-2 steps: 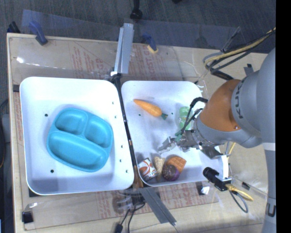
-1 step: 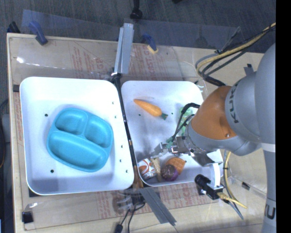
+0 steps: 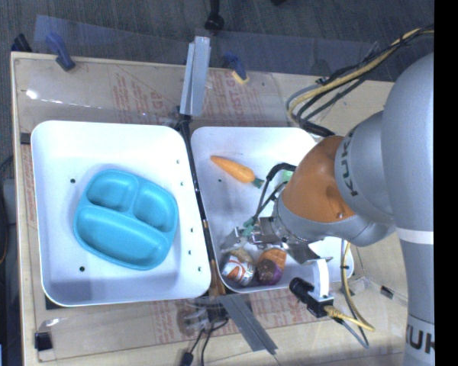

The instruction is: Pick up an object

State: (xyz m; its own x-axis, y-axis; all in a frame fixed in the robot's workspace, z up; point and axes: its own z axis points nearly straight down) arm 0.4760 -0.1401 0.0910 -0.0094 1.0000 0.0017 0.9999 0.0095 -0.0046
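The carrot (image 3: pixel 233 169) lies in the right bin (image 3: pixel 214 139), in the half far from the camera and near the wall shared with the left bin (image 3: pixel 53 139). Toward the near edge of that same bin sits a cluster of small objects (image 3: pixel 253 264), among them a brown rounded piece and a paler, mottled one. The gripper (image 3: pixel 253 235) hangs just above this cluster, well apart from the carrot; whether it is open or closed cannot be told. In the left bin rests a blue divided plate (image 3: pixel 127 218).

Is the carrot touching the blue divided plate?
Apart. The camera view shows the carrot in the right bin and the blue divided plate in the left bin, both bin walls between them.
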